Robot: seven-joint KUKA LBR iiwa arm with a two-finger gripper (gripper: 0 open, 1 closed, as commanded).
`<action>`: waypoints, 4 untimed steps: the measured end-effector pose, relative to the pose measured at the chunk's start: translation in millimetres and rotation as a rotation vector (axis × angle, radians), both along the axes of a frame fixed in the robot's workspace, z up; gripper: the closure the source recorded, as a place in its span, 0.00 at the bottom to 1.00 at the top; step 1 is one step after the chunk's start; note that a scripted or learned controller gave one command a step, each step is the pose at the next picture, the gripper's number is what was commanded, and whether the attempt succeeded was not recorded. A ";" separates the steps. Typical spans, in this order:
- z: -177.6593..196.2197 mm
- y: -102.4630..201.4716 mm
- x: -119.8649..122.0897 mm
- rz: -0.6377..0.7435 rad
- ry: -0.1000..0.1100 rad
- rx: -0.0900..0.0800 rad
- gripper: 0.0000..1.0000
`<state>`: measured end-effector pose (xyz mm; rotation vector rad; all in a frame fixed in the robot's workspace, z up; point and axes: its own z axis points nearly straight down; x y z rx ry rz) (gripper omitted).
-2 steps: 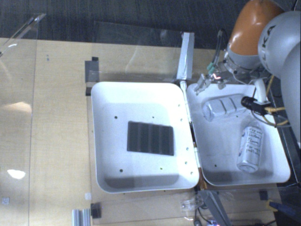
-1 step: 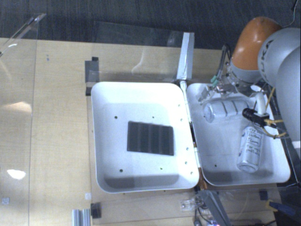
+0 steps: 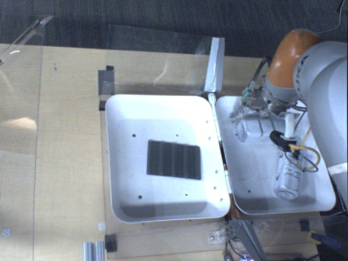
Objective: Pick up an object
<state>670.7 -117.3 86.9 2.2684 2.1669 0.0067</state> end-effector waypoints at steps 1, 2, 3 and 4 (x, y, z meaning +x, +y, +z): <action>13.1 1.8 2.5 0.006 -0.007 -0.001 1.00; 103.9 -36.5 -7.9 0.025 -0.003 -0.001 1.00; 103.4 -36.4 -8.1 0.026 -0.002 -0.001 0.00; 0.3 -44.8 -37.0 0.205 -0.002 -0.002 0.00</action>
